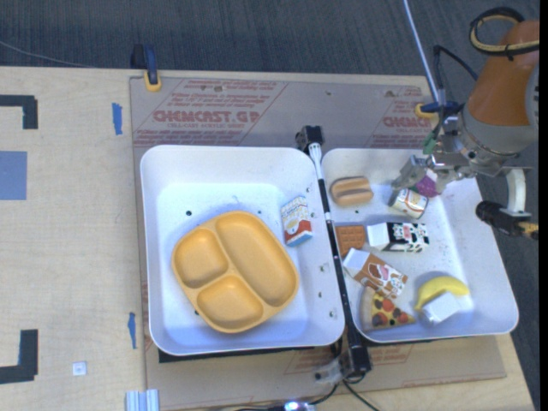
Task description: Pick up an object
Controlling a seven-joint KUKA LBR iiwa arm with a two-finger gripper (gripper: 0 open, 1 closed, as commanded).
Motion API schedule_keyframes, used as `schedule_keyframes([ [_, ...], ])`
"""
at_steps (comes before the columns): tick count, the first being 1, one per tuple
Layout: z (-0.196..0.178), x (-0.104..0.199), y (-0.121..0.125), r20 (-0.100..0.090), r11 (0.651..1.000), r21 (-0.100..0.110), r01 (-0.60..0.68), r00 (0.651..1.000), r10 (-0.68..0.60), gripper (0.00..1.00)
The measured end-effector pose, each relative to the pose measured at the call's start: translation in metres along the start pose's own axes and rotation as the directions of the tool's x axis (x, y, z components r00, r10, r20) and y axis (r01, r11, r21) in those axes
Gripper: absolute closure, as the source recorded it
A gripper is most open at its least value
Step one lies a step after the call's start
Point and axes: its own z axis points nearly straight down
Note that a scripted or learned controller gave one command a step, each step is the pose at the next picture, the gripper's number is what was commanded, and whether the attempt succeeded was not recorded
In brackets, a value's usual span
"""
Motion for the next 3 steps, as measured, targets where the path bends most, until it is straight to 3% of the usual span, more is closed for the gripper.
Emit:
schedule_keyframes([
  [1,0.081,-0.047,0.042,0.000,1.000,-0.002,0.002,1.000,-0.002,0.00],
  [2,0.069,-0.047,0.043,0.002,1.000,-0.006,0.002,1.000,-0.002,1.00],
  [3,-0.011,0.060,0.046,-0.001,1.000,-0.005,0.003,1.000,-0.003,1.00],
])
